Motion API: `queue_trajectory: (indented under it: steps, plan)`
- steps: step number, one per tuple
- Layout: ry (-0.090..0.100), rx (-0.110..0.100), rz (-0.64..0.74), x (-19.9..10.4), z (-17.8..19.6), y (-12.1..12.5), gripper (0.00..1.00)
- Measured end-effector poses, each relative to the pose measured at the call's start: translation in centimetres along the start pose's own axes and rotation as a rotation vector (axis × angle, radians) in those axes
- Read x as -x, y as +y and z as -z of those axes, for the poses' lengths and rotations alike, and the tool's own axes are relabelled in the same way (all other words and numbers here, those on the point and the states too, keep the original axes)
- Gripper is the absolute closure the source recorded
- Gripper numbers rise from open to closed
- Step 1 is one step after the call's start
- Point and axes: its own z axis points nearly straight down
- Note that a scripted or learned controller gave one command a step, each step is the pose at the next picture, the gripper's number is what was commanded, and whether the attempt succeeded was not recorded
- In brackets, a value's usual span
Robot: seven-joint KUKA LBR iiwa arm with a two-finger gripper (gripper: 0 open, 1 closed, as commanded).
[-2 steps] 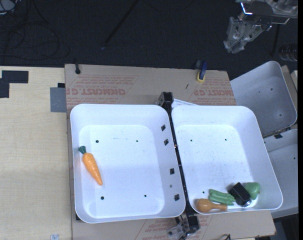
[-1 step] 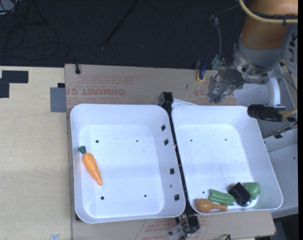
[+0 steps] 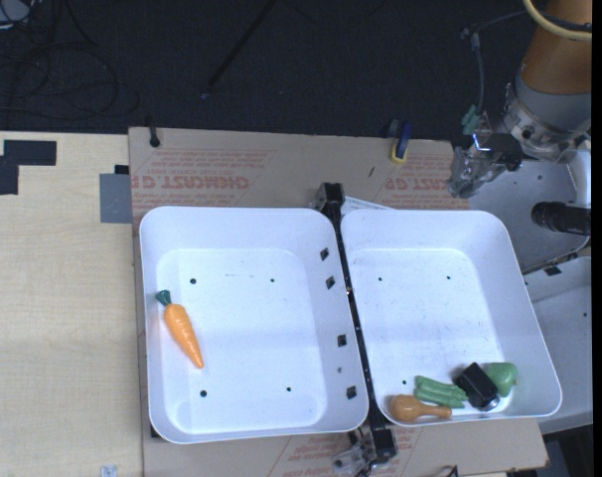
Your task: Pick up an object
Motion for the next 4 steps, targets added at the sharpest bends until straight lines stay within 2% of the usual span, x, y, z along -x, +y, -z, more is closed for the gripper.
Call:
queue_trajectory:
  steps: [1, 2, 3, 4]
  plan:
    - [0.001, 0.002, 0.0, 0.9, 7.4, -3.9, 1.0]
    - [0.004, -0.011, 0.006, 0.1, -8.9, 0.0, 1.0]
    - [0.002, 0.007, 0.008, -4.5, -0.2, 0.1, 1.0]
    - [0.002, 0.008, 0.002, -3.9, 8.3, -4.2, 1.0]
